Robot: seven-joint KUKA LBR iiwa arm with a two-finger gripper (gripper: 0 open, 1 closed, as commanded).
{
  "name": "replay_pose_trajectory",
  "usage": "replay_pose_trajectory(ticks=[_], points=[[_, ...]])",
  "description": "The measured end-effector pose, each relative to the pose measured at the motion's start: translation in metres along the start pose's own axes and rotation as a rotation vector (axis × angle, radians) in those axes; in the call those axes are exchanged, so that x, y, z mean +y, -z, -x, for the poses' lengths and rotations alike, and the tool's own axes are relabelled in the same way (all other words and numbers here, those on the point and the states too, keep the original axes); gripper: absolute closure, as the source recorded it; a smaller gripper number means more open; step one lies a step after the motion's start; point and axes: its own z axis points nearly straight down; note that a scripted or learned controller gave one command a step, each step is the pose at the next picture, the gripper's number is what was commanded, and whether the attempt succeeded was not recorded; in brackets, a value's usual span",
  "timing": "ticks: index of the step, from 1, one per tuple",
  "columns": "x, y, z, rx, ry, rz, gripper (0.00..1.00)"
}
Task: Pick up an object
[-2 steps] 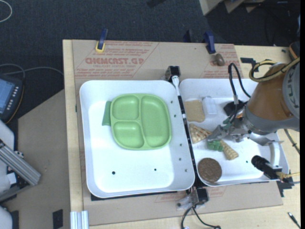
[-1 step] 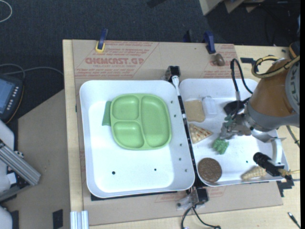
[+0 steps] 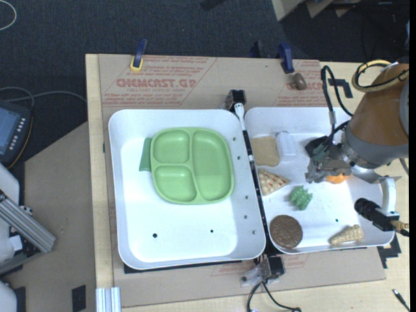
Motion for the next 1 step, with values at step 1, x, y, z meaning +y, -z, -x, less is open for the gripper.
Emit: replay_pose_trajectory(ticks=[1], points=[[-0.0026, 0.0464, -0.0064, 0.000, 0.000, 0.001, 1.00]])
